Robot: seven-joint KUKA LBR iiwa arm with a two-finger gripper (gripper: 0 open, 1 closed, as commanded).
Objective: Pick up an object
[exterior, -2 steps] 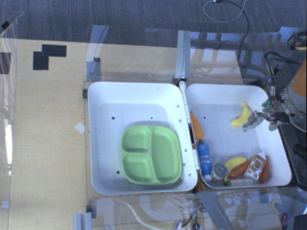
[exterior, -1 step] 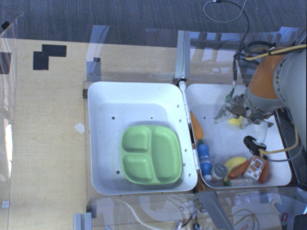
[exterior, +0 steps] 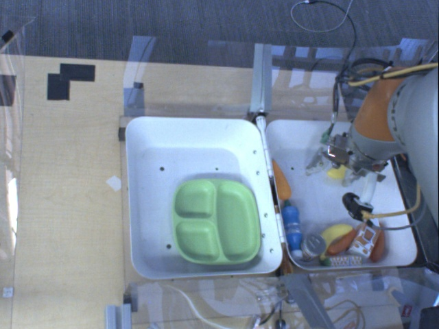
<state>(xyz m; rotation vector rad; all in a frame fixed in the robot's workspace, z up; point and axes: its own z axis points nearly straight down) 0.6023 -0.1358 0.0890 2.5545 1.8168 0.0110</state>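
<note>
Yellow object (exterior: 335, 173) under end effector (exterior: 341, 162)

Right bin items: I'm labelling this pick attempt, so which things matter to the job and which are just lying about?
In play:
gripper
small yellow object beneath it
right bin

Lying about:
green divided tray
left bin
blue bottle
yellow fruit

Robotics lab, test cell. Pale wood worktop (exterior: 68, 197) carries two shallow white bins (exterior: 147, 156) side by side, fenced by clear plastic panels (exterior: 140, 67) on metal brackets. Grey industrial arm with orange band (exterior: 377, 115) reaches in from right. Loose cables (exterior: 322, 12) trail over grey carpet floor (exterior: 171, 12). Black marker blocks (exterior: 68, 79) stuck on worktop. Toy food clutter (exterior: 343, 238) in right bin.
</note>
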